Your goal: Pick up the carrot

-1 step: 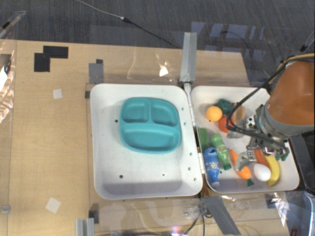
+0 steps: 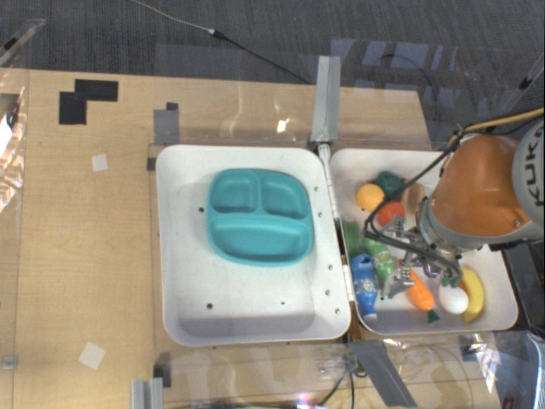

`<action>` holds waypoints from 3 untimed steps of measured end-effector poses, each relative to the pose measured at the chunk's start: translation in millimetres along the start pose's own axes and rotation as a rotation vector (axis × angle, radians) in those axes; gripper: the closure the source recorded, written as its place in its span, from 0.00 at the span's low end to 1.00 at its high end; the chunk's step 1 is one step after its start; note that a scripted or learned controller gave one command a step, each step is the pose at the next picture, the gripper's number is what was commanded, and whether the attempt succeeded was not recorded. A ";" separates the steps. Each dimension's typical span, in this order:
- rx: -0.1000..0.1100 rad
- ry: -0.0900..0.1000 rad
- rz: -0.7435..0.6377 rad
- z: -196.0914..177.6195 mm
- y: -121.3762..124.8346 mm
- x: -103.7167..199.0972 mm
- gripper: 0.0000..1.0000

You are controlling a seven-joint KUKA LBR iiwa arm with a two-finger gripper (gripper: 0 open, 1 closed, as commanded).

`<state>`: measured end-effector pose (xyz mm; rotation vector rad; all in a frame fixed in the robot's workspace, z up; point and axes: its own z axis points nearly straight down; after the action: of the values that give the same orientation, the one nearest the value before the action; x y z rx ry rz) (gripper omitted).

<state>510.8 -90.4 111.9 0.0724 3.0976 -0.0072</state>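
- Right now the carrot (image 2: 420, 296) lies on the floor of the right bin (image 2: 507, 307), near its front wall, unlifted, so the pick is not yet done.
- Crowding it: a white egg (image 2: 453, 300) touching at its 3 o'clock, a banana (image 2: 473, 293) beyond that, and a blue bottle (image 2: 364, 285) with green pieces at its 9 o'clock.
- Just above the carrot, at its 12 o'clock, hangs the hand (image 2: 409, 271); cables and metal hide the tips, so I cannot tell whether it is spread or pressed together.
- Judged from this, the closing and the lift remain.
- Room is tight: the front wall sits at the carrot's 6 o'clock and neighbours press from both sides, so straight up looks like the freest way out.
- Farther back in the bin, at 11 o'clock, sit a yellow fruit (image 2: 370, 197) and a red piece (image 2: 390, 214).
- The left bin (image 2: 183, 254), with its teal tray (image 2: 260, 216), offers open floor.
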 end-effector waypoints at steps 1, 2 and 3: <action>0.000 0.023 -0.102 20.8 -60.2 16.3 0.00; -0.001 0.027 0.040 21.4 -15.0 2.4 0.00; 0.004 0.017 0.041 8.4 -18.0 -1.1 1.00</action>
<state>511.5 -108.5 103.6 0.1370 3.1125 -0.0110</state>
